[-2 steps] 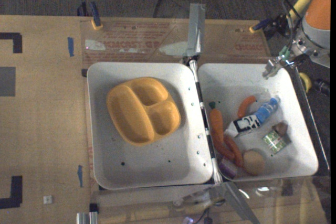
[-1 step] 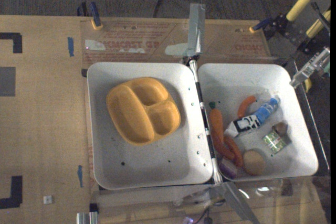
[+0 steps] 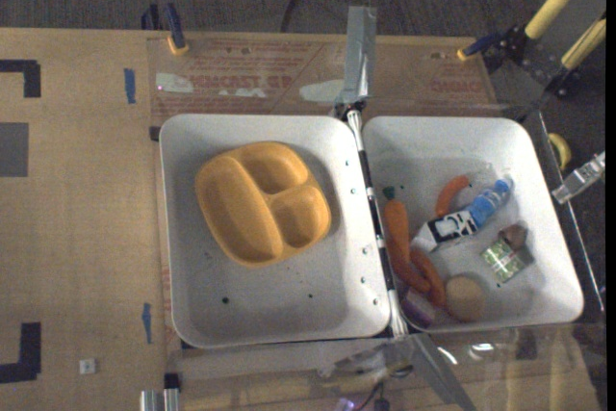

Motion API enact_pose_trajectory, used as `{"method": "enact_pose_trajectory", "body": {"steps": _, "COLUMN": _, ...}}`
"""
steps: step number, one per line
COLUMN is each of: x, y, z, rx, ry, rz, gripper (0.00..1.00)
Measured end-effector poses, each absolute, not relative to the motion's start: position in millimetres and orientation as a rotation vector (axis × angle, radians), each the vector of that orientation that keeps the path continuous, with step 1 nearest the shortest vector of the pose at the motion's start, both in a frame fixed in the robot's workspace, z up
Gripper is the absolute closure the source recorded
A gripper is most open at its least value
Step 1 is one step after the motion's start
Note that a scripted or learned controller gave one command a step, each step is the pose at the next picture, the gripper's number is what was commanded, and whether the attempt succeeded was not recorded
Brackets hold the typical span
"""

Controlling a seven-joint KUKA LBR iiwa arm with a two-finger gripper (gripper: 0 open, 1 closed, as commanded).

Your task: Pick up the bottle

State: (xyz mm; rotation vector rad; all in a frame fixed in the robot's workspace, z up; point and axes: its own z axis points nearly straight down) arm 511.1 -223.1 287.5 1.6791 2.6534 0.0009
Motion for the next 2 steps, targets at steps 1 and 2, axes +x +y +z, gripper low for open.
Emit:
{"method": "enact_pose_trajectory", "body": {"steps": 1, "x": 524.1, "y": -212, "z": 184, "rx": 1.658, "ry": 2.666, "rz": 0.001, "gripper": 1.00}}
{"method": "enact_pose_trajectory", "body": {"steps": 2, "x": 499.7, "y": -175, "z": 224, "rx": 1.845, "ry": 2.540, "rz": 0.001, "gripper": 1.00}}
